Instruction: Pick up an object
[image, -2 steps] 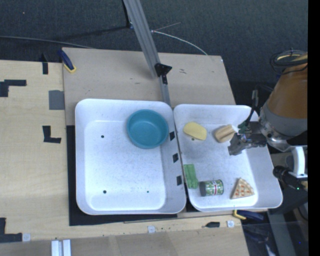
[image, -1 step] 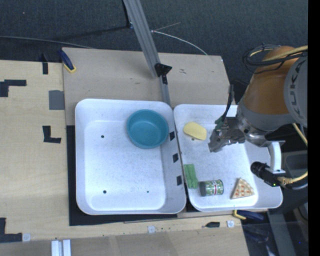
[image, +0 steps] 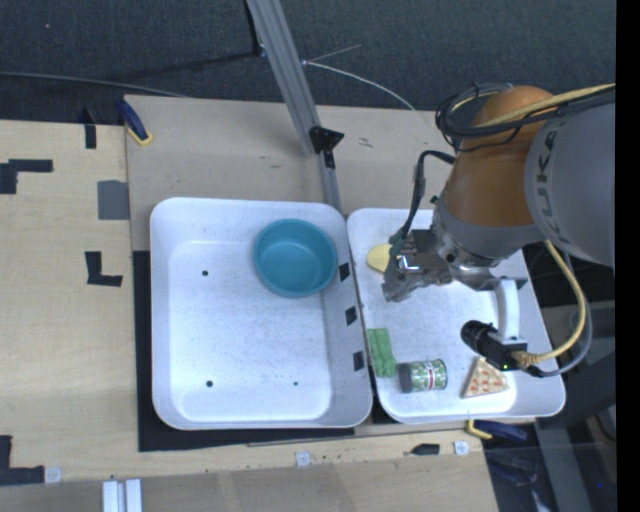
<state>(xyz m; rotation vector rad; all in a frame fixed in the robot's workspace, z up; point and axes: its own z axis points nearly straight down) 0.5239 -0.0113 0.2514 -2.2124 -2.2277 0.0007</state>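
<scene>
Nearest the front rim of the right bin (image: 540, 405), a small can (image: 424, 376) is seen on its side, w/ a pizza-slice toy (image: 485, 378) to its right and a green block (image: 381, 351) to its left. Further back, the gripper (image: 402, 278) is seen low over the bin; grip state can't be told. A yellow object (image: 378, 258), partly hidden, is touching it. The blue bowl (image: 295, 257) is in the left bin (image: 190, 330).

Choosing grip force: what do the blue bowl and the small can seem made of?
Blue bowl: probably plastic, with an even matte teal colour and soft sheen. Small can: looks like metal under a printed label, with dark ends and a red and green band, though too small to be sure.
</scene>
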